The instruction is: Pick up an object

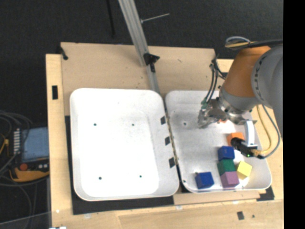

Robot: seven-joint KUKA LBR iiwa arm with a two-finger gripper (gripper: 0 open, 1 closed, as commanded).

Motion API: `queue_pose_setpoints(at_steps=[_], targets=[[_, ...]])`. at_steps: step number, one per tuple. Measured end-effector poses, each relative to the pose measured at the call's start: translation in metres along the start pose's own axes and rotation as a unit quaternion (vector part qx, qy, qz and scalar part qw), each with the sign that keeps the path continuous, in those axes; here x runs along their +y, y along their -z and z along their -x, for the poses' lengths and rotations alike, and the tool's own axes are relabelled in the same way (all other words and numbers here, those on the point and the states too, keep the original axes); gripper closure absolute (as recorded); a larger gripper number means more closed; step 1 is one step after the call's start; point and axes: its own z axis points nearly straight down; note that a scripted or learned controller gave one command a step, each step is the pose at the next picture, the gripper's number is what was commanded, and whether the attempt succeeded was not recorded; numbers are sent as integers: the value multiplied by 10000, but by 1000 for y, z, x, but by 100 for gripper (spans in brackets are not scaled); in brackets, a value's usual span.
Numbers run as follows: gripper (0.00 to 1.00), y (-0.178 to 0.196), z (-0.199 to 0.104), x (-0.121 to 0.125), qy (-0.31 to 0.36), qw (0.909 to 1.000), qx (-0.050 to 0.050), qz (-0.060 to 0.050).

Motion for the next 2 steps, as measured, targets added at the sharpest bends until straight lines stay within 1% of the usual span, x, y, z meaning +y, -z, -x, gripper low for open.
queue_pose_setpoints(at_steps=[1, 2], targets=[[100, 63, 6, -1, 0, 10000, -13, 15], [100, 111, 5, 8, 70, 10000, -11, 12]])
